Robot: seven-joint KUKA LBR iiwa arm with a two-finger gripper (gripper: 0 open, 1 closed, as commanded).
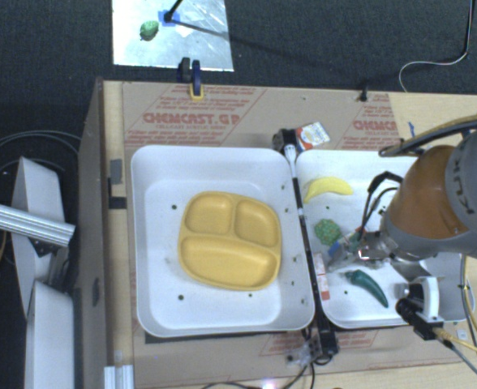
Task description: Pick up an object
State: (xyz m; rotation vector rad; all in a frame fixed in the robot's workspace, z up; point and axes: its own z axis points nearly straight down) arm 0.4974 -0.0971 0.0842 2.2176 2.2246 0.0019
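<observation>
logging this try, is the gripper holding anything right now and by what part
Cannot be told: the gripper sits low in the right bin beside the green broccoli piece, fingertips too blurred.

We read "CHEMCAST GP" in red letters on the brown paper sheet (222, 108) under the bins, at about twelve o'clock from the left bin (153, 164). The same red print repeats toward one o'clock by the right bin (360, 164), partly cut off. Smaller print beneath is too blurred for us to read.
</observation>
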